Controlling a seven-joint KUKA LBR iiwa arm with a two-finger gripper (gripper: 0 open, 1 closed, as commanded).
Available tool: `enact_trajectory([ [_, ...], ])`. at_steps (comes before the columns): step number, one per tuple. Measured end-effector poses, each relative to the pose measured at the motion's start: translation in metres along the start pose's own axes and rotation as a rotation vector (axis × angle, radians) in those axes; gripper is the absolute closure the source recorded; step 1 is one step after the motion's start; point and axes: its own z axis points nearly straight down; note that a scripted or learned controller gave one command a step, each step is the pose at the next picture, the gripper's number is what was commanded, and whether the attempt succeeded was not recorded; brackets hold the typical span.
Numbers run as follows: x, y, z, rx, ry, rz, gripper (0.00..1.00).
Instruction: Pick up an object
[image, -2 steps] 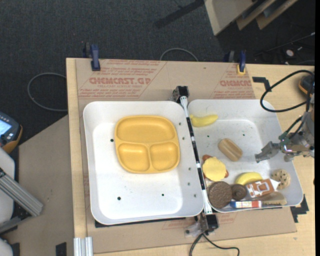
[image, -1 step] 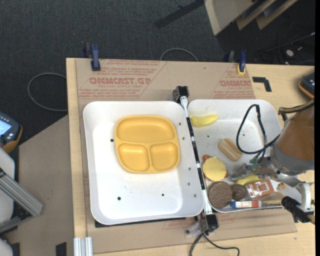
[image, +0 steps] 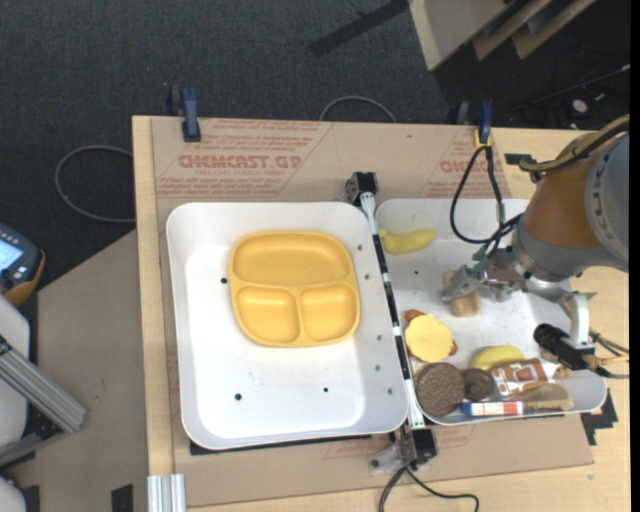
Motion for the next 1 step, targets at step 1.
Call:
enact_trajectory([
  [1, 0.0261, 0.0004, 0.0008, 0.008, 0.003, 0.003, 0.0],
])
